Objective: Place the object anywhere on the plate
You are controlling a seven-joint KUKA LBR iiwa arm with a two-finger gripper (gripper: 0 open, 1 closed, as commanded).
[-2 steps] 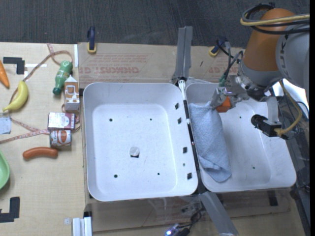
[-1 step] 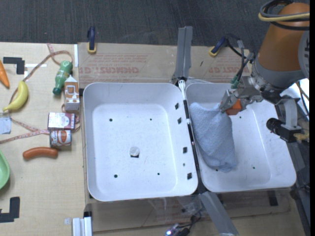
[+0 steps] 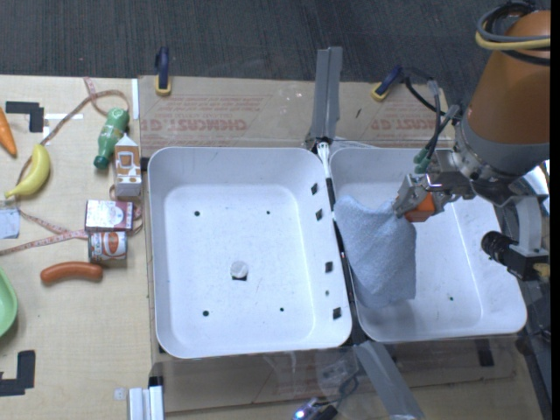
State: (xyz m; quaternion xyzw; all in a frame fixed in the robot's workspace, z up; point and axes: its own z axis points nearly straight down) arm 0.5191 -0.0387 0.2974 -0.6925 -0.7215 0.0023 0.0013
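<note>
My gripper [image 3: 418, 205] hangs over the upper middle of the right bin [image 3: 518, 320], just above the top right corner of a grey-blue cloth [image 3: 378, 250]. A small orange object [image 3: 424, 207] sits between its fingers, and they look shut on it. The cloth lies crumpled along the right bin's left side. A small pale round disc [image 3: 239, 271] lies near the middle of the left bin [image 3: 159, 234]. A curved green plate edge [image 3: 5, 303] shows at the far left of the bench, outside both bins.
Left of the bins lie a banana [image 3: 31, 171], a green bottle [image 3: 110, 135], a small carton [image 3: 128, 171], a can [image 3: 108, 246], a red sausage [image 3: 72, 273] and a carrot [image 3: 6, 134]. A grey divider post [image 3: 327, 94] stands between the bins at the back.
</note>
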